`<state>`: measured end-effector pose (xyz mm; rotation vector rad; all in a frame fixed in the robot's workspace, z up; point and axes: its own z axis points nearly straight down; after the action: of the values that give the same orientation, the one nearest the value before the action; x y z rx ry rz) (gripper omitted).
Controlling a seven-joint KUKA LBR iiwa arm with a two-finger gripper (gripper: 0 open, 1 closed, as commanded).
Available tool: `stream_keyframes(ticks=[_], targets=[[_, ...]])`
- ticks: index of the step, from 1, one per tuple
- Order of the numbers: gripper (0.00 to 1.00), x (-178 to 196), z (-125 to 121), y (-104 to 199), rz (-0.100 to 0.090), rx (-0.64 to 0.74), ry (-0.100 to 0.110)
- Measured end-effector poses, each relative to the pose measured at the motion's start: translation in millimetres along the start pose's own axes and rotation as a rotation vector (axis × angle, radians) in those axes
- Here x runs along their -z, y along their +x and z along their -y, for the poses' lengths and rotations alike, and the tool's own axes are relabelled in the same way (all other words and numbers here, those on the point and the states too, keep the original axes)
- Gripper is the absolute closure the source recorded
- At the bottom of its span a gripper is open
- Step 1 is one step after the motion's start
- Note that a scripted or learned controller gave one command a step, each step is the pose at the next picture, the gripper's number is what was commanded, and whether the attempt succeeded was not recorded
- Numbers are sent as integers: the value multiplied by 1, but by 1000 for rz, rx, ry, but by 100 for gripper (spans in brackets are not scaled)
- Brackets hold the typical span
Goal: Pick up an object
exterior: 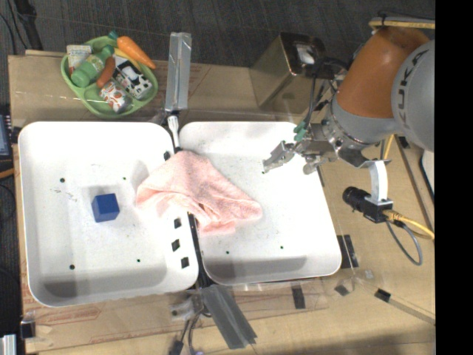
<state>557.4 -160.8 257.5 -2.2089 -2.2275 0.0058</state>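
Draped over the divider between the two shallow white bins, a crumpled pink cloth lies partly in the left bin and mostly in the right bin. Left of it, a small blue cube sits on the left bin's floor, well apart from the cloth. Over the right bin's far right corner the grey arm's end effector hangs, seemingly with nothing between its fingers; how far they are parted I cannot tell. At the bench's far left corner a green bowl holds toy food.
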Motion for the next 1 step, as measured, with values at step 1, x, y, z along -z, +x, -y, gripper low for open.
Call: stream_keyframes(ticks=[1], targets=[[0, -142, -39, 11, 0, 162, 0]])
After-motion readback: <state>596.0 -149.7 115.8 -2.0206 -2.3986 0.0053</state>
